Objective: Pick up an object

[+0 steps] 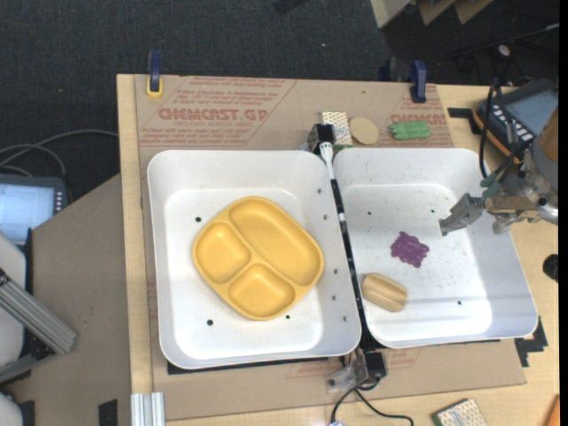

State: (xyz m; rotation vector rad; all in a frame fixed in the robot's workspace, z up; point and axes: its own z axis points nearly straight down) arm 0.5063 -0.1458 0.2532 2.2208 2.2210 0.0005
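step: reach for a thing | gripper (pixel 457 215): over right bin (pixel 497 319), grip unclear, cannot tell | purple thing (pixel 409 249): in right bin, near gripper | tip: come straight down, centered on it

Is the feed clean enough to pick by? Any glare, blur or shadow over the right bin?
Camera view: lighting is even, with only soft sheen on the right bin rim; the purple object and tan bread-like piece read sharp with short, faint shadows; the gripper at the right looks slightly soft, its finger state unclear; the yellow divided plate shows mild highlights.
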